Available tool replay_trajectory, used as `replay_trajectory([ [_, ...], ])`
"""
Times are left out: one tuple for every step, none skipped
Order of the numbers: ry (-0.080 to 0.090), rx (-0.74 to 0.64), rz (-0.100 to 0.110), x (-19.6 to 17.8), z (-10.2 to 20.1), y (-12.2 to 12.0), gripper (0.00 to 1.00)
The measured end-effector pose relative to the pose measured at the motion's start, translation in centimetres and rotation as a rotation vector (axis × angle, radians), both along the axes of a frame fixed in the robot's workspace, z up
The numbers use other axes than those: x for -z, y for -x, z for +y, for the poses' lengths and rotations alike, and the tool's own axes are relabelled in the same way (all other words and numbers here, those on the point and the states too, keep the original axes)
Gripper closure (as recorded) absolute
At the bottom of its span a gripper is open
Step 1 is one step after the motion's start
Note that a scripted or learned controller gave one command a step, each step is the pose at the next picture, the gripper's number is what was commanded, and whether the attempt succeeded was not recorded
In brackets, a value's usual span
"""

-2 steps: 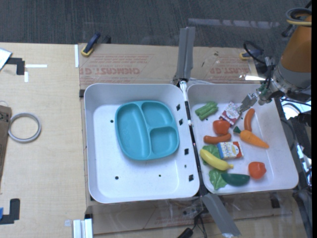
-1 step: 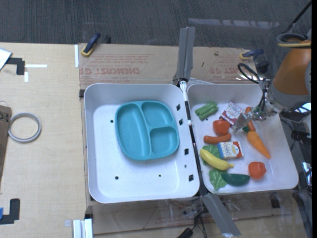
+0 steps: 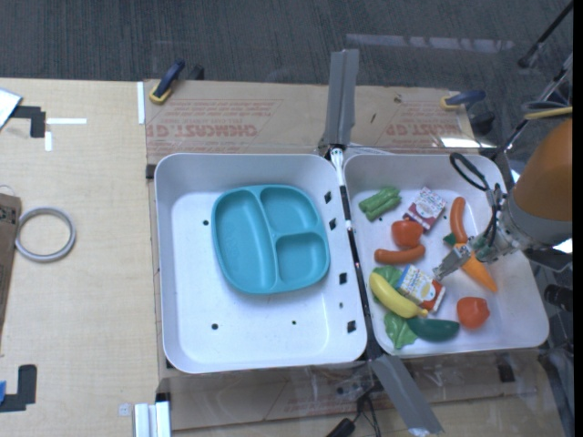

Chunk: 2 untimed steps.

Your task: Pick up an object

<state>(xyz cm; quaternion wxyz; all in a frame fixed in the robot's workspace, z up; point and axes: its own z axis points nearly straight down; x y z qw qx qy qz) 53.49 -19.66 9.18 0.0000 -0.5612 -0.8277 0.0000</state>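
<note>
The right bin [image 3: 537, 330] holds several toy foods: a green pepper [image 3: 378, 201], a red-and-white packet [image 3: 425, 208], a red-orange chili [image 3: 457, 218], a tomato [image 3: 407, 233], a sausage [image 3: 399, 255], a banana [image 3: 392, 294], a small carton [image 3: 421, 285], a second tomato [image 3: 472, 311], a dark green cucumber [image 3: 435, 329] and an orange carrot [image 3: 482, 276]. My gripper [image 3: 458, 262] hangs low over the bin's right half. Its tip is just left of the carrot and right of the sausage, and it hides part of the carrot. Nothing is visibly lifted.
A teal divided plate [image 3: 271, 238] lies in the left bin [image 3: 182, 335]. A roll of tape [image 3: 40, 234] rests on the bench at far left. Blue clamps [image 3: 167, 82] hold the cardboard behind the bins. The arm's orange band [image 3: 554, 176] sits at the right edge.
</note>
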Motion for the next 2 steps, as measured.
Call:
replay_trajectory([
  [0.001, 0.004, -0.002, -0.9, -0.1, -0.1, 1.00],
  [0.001, 0.033, -0.001, -12.4, 4.5, 2.2, 1.00],
])
